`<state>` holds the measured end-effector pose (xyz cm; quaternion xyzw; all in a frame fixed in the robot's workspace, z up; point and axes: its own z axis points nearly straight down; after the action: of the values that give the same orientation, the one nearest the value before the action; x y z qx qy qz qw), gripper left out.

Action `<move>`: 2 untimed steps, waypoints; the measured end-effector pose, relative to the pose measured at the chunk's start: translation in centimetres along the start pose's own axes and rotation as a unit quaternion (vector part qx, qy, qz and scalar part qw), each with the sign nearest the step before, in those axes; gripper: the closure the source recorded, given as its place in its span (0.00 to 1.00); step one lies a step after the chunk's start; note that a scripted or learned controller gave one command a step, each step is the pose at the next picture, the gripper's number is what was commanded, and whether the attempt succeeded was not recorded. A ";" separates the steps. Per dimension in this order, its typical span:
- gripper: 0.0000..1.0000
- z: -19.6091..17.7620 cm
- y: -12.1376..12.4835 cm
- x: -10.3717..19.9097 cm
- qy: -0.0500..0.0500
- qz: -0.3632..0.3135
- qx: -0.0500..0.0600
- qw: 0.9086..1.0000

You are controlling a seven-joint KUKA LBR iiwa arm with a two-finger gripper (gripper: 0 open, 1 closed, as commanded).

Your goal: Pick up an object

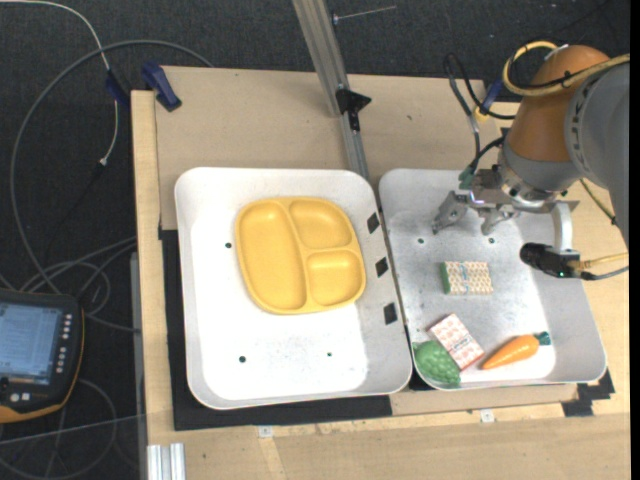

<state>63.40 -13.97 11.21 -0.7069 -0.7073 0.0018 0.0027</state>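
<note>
In the right bin [420, 193] lie a pale patterned sponge-like block [467, 277], a small red and white packet [456, 340], a green leafy toy [437, 364] and an orange carrot [513, 351]. My gripper [468, 214] hangs over the bin's far part, just above and behind the patterned block. Its fingers are spread apart with nothing between them.
The left bin [200, 298] holds a yellow divided plate [299, 253]. A metal pole [325, 58] slants up from between the bins. Black clips [380, 266] line the gap between the two bins. A tablet [35, 353] lies off the bench at left.
</note>
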 end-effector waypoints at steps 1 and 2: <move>0.00 2.1 0.0 0.1 0.000 0.000 -0.001 1.000; 1.00 0.7 0.1 0.1 0.000 -0.001 -0.003 1.000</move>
<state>63.53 -13.87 10.46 -0.7066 -0.7077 -0.0005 0.0003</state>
